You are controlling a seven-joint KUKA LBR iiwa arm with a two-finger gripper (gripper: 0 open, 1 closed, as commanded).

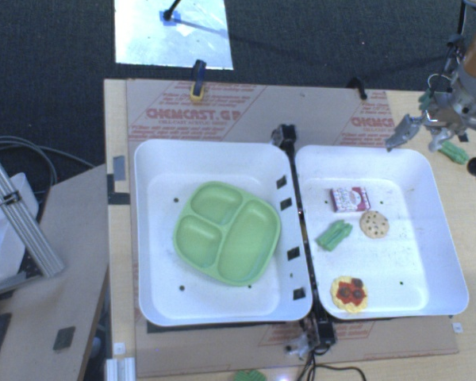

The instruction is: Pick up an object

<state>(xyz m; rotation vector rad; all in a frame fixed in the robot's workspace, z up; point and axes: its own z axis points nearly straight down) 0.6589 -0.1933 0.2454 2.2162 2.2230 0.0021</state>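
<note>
My gripper (419, 136) hovers over the far right corner of the right bin (440, 213), above its rim. Its two fingers are spread apart with nothing between them, so it is open. A small green piece (454, 153) lies just right of the right finger, outside the bin wall. Inside the right bin lie a red-and-white box (350, 199), a round cookie (374, 225), a green bean-like piece (334, 235) and a yellow disc with red toppings (349, 293). All of these sit well below and left of the gripper.
The left bin (155, 213) holds a green divided plate (227, 232). A black-clipped divider (292, 213) runs between the bins. A yellow-handled clamp (197, 82) and a shiny sheet (173, 22) lie beyond the bench's far edge.
</note>
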